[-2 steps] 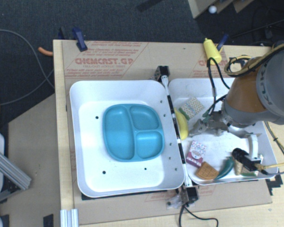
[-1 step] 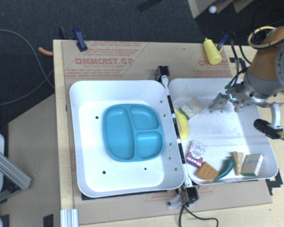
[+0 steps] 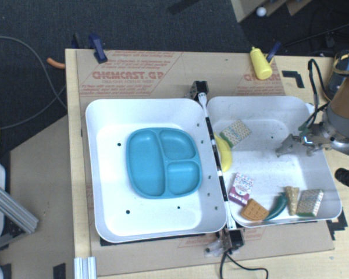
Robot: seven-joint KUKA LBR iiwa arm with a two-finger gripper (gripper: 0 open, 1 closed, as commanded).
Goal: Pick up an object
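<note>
My gripper [image 3: 288,147] hangs over the right side of the right bin [image 3: 262,106], above bare white floor, and holds nothing that I can see. To its left lies a patterned packet [image 3: 237,131], with a yellow banana-shaped piece [image 3: 223,153] against the bin's left wall. Along the front lie a pink-and-white box [image 3: 242,188], an orange waffle piece [image 3: 255,211], a green curved piece [image 3: 277,207], a tan piece [image 3: 291,197] and a speckled block [image 3: 310,202].
The left bin [image 3: 104,127] holds a blue divided plate [image 3: 163,161]. A yellow bottle [image 3: 260,63] and a blue clamp [image 3: 97,48] sit at the back of the bench. The arm's grey body [image 3: 340,118] stands over the right bin's right rim.
</note>
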